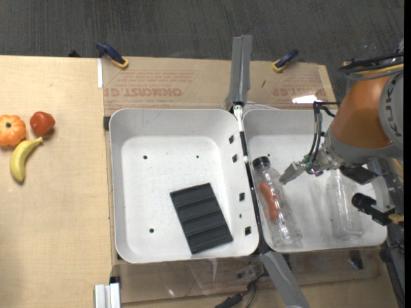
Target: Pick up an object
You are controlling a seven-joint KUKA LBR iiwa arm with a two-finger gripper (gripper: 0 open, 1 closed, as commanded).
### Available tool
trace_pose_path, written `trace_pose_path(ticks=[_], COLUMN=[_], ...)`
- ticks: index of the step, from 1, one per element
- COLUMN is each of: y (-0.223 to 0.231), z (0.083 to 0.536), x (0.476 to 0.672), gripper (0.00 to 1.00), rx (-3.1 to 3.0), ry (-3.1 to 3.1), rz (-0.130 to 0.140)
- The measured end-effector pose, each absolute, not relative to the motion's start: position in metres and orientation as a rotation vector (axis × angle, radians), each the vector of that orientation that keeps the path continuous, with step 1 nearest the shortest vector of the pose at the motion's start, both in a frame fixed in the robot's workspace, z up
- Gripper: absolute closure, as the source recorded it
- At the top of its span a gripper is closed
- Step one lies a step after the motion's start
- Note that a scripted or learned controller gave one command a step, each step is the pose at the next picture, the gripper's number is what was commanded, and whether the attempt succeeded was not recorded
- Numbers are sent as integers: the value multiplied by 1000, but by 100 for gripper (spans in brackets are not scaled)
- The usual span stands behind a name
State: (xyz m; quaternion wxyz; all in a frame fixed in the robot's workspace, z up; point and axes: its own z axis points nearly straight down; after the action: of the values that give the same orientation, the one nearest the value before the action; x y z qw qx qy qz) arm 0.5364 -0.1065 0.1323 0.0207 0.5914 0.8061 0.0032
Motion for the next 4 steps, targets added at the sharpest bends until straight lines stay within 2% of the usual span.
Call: trace_pose_path(ticks=[1,2,3,4], y=[-183,-204,-204,-174], z=[209,111,110,93], x=[518,484,483,529], gripper=[0,0,0,0], rx=[2063,1909,1910,1985], ry=[2369,2491,2492,2429], rz=[-3,0,-1,2])
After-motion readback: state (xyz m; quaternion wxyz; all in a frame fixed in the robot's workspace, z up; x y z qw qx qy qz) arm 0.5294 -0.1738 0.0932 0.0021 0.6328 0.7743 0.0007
